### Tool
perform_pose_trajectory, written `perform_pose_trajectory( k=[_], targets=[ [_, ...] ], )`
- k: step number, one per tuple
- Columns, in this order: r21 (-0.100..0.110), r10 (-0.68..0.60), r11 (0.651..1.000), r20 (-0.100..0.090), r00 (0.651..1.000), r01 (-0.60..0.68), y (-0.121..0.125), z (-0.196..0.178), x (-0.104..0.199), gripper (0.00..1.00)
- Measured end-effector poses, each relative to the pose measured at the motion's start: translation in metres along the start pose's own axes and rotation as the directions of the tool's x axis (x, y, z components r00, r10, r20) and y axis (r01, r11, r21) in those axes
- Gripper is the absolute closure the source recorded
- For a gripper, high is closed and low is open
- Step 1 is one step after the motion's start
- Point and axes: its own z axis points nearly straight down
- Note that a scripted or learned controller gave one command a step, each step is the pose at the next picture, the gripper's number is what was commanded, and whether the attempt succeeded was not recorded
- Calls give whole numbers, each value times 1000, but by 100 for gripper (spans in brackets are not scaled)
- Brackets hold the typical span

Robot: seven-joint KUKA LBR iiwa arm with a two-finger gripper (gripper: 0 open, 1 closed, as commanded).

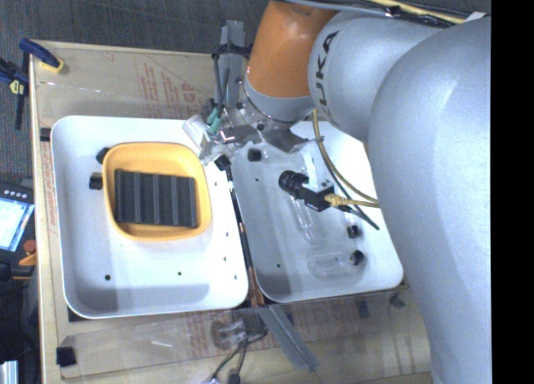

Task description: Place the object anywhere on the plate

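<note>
The arm (392, 98) reaches in from three o'clock, its gripper (219, 133) hovering over the seam between the two white bins, at the twelve o'clock end. Whether the gripper is apart or together cannot be told. The yellow plate (158, 157), with dark ridges at its centre, lies in the left bin (133, 290). A clear glass (321, 249) lies in the right bin (284, 278), well apart from the plate.

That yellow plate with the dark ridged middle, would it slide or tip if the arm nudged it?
The yellow plate looks low and wide, lying flat in the left bin, so tipping seems unlikely. The bin's smooth white floor suggests it would probably slide. It looks like stiff plastic, so likely light.
</note>
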Motion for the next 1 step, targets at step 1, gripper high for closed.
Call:
perform_pose_trajectory(
  k=[1],
  targets=[
    [0, 0, 1000, 0, 1000, 0, 0, 0, 0, 0]
  ],
)
